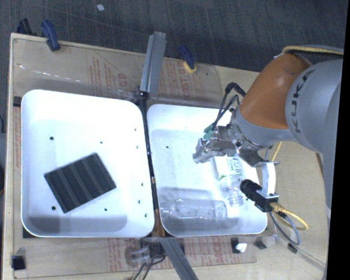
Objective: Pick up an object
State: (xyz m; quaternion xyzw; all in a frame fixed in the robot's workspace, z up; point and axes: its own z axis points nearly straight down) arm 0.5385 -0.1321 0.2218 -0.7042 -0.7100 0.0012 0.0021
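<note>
- On the wooden bench (pixel 78 62), two shallow white bins sat side by side, the left bin (pixel 38 110) and the right bin (pixel 170 124), with a grey bar running along the gap between them.
- Over the right bin's far right side hung the grey arm (pixel 311 99) with its orange band, reaching in from the right.
- Flat on the left bin's floor, toward the near side, lay a dark ribbed slab (pixel 80 181), turned at a slant and well apart from the arm.
- Along the right bin's near wall lay a clear plastic bottle (pixel 194 207) on its side.
- Just below the gripper (pixel 205 151) lay a small white bottle (pixel 230 171) with green print, close beside it.
- Whether the gripper was spread or closed could not be told; nothing showed between its tips.
</note>
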